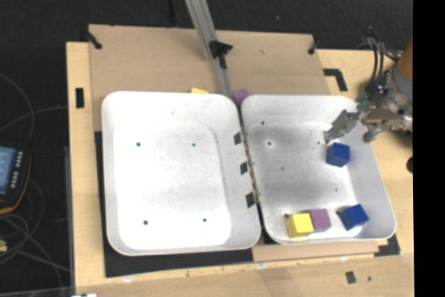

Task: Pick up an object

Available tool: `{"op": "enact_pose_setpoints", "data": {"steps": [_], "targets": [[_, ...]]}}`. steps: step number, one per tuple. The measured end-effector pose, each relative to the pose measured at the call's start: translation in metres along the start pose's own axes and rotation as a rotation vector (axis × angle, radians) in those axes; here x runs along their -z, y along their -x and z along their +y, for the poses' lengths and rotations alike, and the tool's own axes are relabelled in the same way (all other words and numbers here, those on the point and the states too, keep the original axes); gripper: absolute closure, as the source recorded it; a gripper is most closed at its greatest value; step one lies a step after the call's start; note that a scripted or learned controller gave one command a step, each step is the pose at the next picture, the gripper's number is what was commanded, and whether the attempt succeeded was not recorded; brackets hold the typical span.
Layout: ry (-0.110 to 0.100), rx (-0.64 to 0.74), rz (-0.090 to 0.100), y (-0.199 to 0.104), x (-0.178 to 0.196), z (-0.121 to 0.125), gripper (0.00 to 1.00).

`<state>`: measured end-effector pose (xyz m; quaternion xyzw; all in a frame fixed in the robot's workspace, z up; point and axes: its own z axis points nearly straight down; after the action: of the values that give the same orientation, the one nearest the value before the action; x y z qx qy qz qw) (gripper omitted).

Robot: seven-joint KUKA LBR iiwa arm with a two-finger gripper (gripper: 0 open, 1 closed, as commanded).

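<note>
1. Nearest us, along the front wall of the right bin [368, 170], we see a yellow block [300, 225], a purple block [320, 219] touching it, then a blue block [353, 216].
2. We find a second blue cube [338, 154] farther back.
3. Our gripper [353, 125] hangs just above that cube, fingers spread, pinching nothing.
4. We see the left bin [167, 170] beside it.

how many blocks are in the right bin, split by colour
blue blocks: 2, one near the gripper, one by the front wall
yellow block: 1
purple block: 1
total: 4 in the right bin
</note>
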<state>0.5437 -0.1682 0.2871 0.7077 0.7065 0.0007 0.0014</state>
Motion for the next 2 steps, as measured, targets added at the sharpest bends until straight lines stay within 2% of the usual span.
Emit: {"op": "enact_pose_setpoints", "data": {"steps": [1, 2], "targets": [[0.004, 0.001, -0.001, 0.001, 0.011, 0.001, 1.00], [0.008, 0.006, -0.003, -0.016, 0.170, 0.080, 1.00]]}}
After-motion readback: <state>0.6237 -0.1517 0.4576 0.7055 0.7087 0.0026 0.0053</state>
